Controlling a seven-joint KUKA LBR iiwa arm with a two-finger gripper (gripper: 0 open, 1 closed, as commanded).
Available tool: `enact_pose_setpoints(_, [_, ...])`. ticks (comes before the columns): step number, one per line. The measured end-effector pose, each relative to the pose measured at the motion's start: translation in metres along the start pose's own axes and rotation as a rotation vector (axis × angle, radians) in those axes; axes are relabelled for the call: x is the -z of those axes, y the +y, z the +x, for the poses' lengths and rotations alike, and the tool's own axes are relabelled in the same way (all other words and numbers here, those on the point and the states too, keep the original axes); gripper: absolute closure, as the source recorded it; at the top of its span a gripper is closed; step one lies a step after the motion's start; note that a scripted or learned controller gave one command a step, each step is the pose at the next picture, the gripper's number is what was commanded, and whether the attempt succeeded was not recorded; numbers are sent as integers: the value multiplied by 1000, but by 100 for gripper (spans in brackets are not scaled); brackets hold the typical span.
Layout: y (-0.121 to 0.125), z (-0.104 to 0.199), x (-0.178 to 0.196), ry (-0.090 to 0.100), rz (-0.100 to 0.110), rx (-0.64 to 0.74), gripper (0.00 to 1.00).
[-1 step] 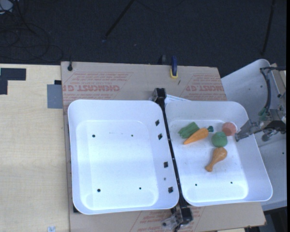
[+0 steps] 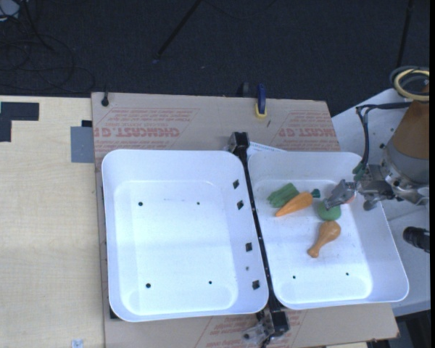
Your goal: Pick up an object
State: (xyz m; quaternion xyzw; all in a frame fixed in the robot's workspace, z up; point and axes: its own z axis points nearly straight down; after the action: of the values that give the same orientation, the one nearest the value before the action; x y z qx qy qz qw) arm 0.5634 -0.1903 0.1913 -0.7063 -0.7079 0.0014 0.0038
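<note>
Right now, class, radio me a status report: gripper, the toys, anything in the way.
Gripper low over right white bin, above round green toy. Orange carrot toy, tan drumstick toy, green leafy toy loose alongside. Nothing seen held.

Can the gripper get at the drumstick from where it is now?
Probably yes. The gripper sits over the right bin, just above the drumstick, which lies apart from the carrot with bare floor around it.
</note>
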Motion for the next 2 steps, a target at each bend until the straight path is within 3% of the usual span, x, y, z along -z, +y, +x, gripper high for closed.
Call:
enact_pose_setpoints(1, [-1, 77, -104, 4, 5, 3, 0])
enact_pose_setpoints(2, [65, 24, 26, -10, -23, 0, 0])
